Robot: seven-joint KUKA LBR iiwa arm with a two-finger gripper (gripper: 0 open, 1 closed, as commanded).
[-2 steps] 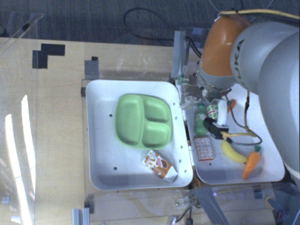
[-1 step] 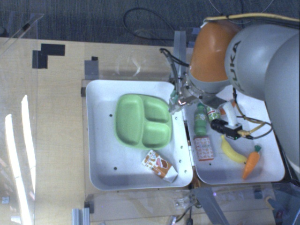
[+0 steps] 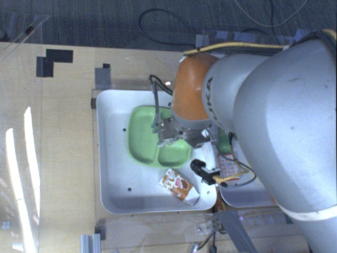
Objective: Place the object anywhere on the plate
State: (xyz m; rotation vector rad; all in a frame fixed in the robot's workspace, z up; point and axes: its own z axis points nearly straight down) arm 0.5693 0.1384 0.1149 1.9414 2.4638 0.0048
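A dark grey carpeted floor (image 3: 105, 9) with loose black cables (image 3: 163, 28) runs along the top of the view, and below it lies the pale wooden tabletop (image 3: 52, 141), marked with black tape squares (image 3: 52, 61). Two shallow white plastic bins sit side by side on it: the left bin (image 3: 113, 157) is open to view, while the right bin (image 3: 247, 196) is largely covered by the arm.

The large grey arm (image 3: 279, 130) reaches in from the right, its orange band (image 3: 192, 88) above the wrist, bent down over the left bin. The tool (image 3: 166, 133) hangs at the wrist's end over the right part of a light green plastic divided plate (image 3: 142, 136); whether it is open or closed, or has hold of anything, cannot be told from this angle.

A small flat packet, orange-brown and white with printed pictures (image 3: 178, 184), lies on the bin floor just below the plate's lower right corner, near the bin's front wall and apart from the tool. It lies flat and is turned at a slant.
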